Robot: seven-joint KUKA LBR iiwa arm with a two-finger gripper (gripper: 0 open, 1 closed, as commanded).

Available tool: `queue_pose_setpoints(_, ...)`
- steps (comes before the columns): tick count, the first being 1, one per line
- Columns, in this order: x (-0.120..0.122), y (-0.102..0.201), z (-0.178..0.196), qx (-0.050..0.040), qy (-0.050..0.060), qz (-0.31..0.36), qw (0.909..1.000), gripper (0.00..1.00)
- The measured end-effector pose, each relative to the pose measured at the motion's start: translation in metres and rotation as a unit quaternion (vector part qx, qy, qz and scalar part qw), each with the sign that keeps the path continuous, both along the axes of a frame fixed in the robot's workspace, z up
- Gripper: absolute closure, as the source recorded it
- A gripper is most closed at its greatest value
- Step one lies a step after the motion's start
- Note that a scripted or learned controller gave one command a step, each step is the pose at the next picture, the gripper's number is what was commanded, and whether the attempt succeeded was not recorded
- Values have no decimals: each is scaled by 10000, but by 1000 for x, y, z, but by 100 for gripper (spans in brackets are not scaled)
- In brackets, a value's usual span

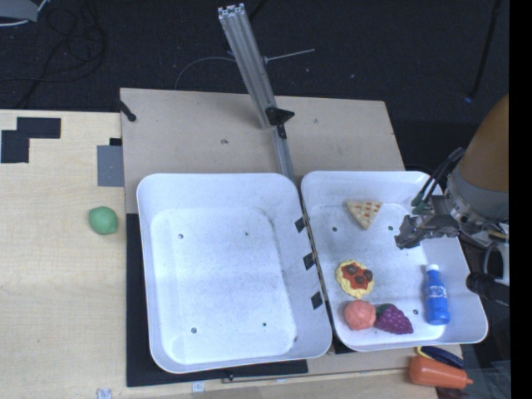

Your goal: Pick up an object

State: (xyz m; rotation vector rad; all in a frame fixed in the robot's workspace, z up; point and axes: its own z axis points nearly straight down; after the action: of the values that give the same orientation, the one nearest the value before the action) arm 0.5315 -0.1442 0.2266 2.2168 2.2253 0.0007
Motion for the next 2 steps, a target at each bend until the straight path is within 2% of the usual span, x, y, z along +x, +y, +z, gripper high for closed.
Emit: queue_pose_setpoints(2, 12, 97, 2, 4, 5, -4, 10000, 100)
